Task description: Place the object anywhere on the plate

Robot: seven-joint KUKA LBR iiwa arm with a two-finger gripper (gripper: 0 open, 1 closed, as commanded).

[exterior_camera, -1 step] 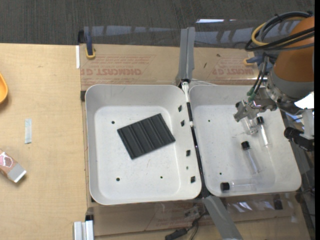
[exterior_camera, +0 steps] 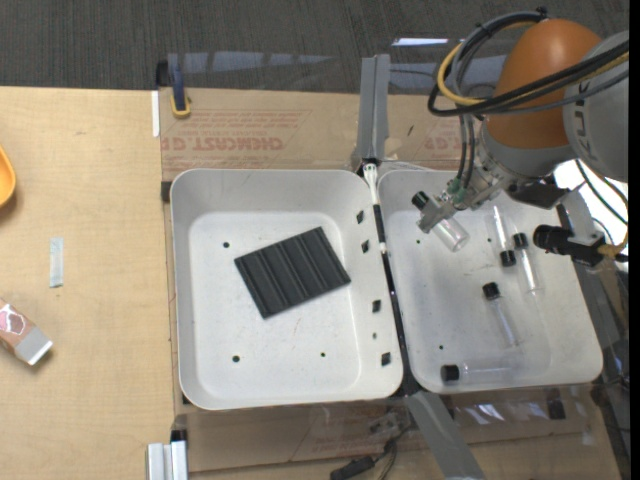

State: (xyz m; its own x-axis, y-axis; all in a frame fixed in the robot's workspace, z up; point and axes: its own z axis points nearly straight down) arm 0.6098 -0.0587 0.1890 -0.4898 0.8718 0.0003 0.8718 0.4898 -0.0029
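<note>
I'm seeing a small wrapped packet (exterior_camera: pixel 22 333) lying on the bench's left edge, a grey strip (exterior_camera: pixel 56 262) sitting above it, and printed cardboard (exterior_camera: pixel 245 134) lying behind the bins.

A tan wooden bench top (exterior_camera: pixel 80 188) spreads left of the two white bins (exterior_camera: pixel 185 268). Beyond its far edge lies dark grey carpet (exterior_camera: pixel 250 13). Flattened printed cardboard (exterior_camera: pixel 260 133) sits just behind the bins, under even, soft light.

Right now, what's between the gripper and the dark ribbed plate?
Camera view: between gripper and dark ribbed plate lie bare white bin floor and the bin rims where both bins meet.
</note>
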